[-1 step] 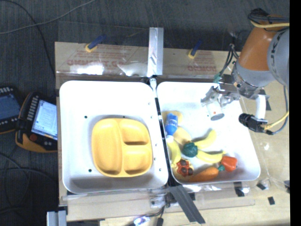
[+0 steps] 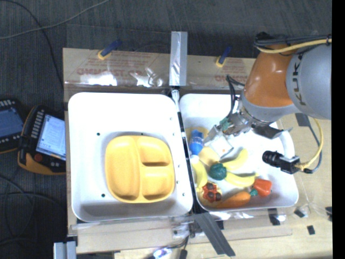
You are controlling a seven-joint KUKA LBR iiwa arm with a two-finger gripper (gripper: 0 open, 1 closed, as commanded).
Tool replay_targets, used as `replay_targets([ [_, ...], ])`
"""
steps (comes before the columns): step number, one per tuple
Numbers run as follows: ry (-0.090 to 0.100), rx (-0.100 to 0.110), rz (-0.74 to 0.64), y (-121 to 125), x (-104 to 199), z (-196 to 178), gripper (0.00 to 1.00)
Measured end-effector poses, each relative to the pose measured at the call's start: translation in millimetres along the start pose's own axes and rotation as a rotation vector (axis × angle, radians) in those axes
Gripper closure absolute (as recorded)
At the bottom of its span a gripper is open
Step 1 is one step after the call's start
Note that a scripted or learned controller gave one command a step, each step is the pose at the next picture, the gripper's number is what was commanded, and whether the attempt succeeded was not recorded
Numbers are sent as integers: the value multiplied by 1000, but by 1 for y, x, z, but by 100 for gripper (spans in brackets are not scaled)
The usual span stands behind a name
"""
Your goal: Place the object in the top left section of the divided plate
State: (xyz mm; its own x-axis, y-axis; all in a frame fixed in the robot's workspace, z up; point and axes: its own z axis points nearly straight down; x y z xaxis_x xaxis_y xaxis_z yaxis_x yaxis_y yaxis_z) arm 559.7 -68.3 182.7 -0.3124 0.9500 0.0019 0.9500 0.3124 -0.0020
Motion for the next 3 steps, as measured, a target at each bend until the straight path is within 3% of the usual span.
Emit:
replay_targets([
  [1,0,2,260,-10,82,0,100],
  [2,-1,2,165,-66,46,0,100],
  [3,-2,-1,-110,-64,47,-19,100],
])
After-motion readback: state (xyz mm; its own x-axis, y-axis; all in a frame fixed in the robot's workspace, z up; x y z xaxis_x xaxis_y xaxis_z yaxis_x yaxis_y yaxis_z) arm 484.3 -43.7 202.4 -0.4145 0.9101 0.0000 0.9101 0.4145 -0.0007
